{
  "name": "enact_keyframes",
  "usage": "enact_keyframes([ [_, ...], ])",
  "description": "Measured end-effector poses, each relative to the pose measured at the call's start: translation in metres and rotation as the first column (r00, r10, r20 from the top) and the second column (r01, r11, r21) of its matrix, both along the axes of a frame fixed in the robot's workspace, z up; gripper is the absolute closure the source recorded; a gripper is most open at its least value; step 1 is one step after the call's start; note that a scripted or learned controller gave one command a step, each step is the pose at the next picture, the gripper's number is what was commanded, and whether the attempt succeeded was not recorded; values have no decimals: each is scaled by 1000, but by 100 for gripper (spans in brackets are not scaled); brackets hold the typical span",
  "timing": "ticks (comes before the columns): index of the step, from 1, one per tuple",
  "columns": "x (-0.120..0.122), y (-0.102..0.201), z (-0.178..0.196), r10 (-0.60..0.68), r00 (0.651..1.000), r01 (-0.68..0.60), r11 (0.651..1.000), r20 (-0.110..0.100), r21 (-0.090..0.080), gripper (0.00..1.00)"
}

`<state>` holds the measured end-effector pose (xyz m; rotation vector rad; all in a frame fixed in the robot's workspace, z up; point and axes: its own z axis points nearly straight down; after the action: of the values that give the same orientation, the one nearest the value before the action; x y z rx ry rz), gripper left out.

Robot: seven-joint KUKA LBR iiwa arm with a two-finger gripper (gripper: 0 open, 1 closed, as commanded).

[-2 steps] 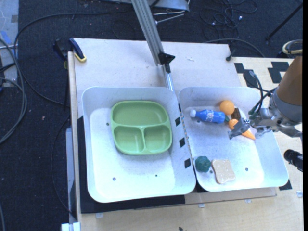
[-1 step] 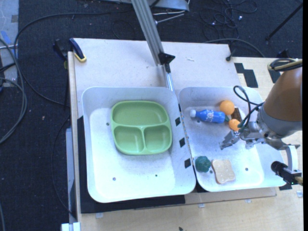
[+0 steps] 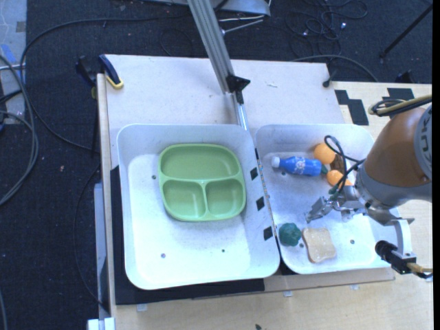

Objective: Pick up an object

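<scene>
The right bin (image 3: pixel 302 137) holds a blue bottle (image 3: pixel 300 165) lying on its side, two orange pieces (image 3: pixel 324 152) beside it, a dark green lump (image 3: pixel 290 234) and a tan slice of bread (image 3: pixel 320 245). My gripper (image 3: pixel 322 210) reaches in from the right and hovers low over the bin floor, just above the bread and right of the green lump. Its fingers look slightly spread, and nothing sits between them. The orange-banded wrist (image 3: pixel 405 150) hides the bin's right side.
The left bin (image 3: pixel 137 205) carries a light green divided plate (image 3: pixel 203 181). A slanted metal pole (image 3: pixel 213 36) rises behind the bins. Cables run over the dark floor around the bench.
</scene>
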<state>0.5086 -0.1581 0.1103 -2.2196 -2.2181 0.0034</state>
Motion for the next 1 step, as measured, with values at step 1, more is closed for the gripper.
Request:
enact_keyframes([
  [1, 1, 0, -17, 0, 1000, 0, 1000, 5, -2, 0],
])
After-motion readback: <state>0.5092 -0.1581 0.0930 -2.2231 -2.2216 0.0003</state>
